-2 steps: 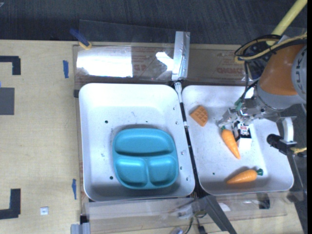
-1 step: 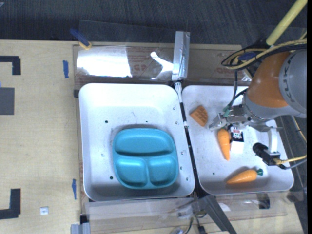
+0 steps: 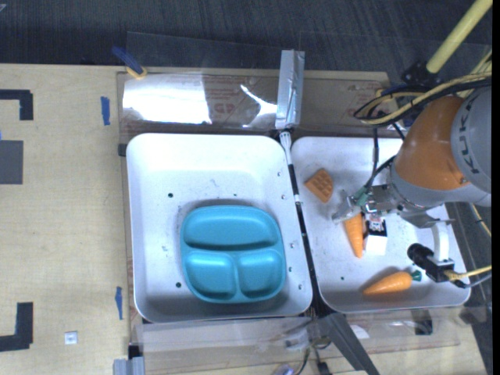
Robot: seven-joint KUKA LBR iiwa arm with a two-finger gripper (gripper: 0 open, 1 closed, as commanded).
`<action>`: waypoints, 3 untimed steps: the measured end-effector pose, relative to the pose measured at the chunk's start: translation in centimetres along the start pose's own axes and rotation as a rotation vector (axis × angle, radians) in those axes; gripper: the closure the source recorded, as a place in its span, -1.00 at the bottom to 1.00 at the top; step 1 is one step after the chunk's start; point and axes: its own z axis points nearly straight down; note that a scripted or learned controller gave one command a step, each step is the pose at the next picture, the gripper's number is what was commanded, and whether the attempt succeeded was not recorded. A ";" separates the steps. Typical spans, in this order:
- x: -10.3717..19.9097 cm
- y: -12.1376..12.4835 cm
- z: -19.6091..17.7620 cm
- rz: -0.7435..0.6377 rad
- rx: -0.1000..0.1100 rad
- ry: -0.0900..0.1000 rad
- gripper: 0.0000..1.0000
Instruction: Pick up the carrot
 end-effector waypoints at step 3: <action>3.7 -1.5 -10.0 0.083 0.061 0.021 1.00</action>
